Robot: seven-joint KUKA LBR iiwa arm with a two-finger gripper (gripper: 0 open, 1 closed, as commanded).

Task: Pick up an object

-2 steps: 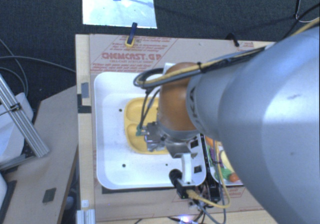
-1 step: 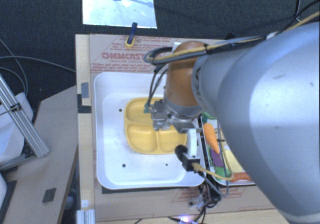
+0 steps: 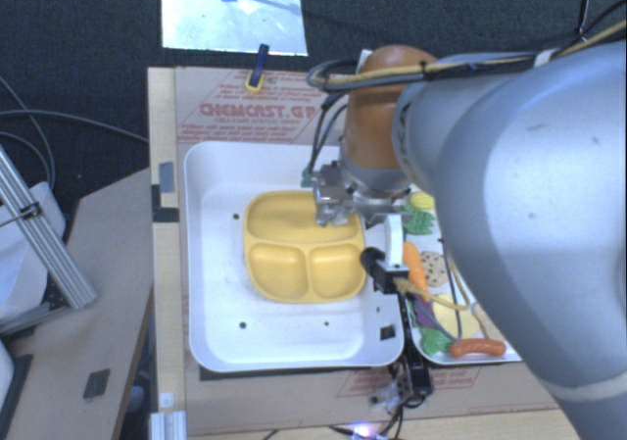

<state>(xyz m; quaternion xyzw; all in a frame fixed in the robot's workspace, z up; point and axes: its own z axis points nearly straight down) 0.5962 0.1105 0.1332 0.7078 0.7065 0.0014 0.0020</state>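
Hanging low over the left white shallow plastic bin [image 3: 211,232], the gripper [image 3: 331,211] sits at the far right corner of a yellow plastic divided plate [image 3: 294,252]. It is down at the rim of the plate's one large compartment. Its own housing hides the tips, so I cannot tell whether the gripper is open or closed, or whether it touches the plate. Nothing is visibly held.

The yellow plate lies flat on the bin floor, about midway between the far and near walls and closer to the right wall than the left. Its two smaller compartments face the near wall.

The grey arm covers most of the right white shallow bin [image 3: 396,237]. Small toy foods show in the strip along that bin's left wall. A green leafy piece [image 3: 419,222] lies towards the far end. An orange carrot-shaped piece [image 3: 416,267] lies just nearer than that, and a purple piece [image 3: 423,311] nearer still. A red-orange sausage-shaped piece [image 3: 477,348] rests by the near wall.

Both bins stand on a brown cardboard sheet with red lettering [image 3: 245,110]. A small blue and yellow stick [image 3: 259,68] lies at the sheet's far edge.
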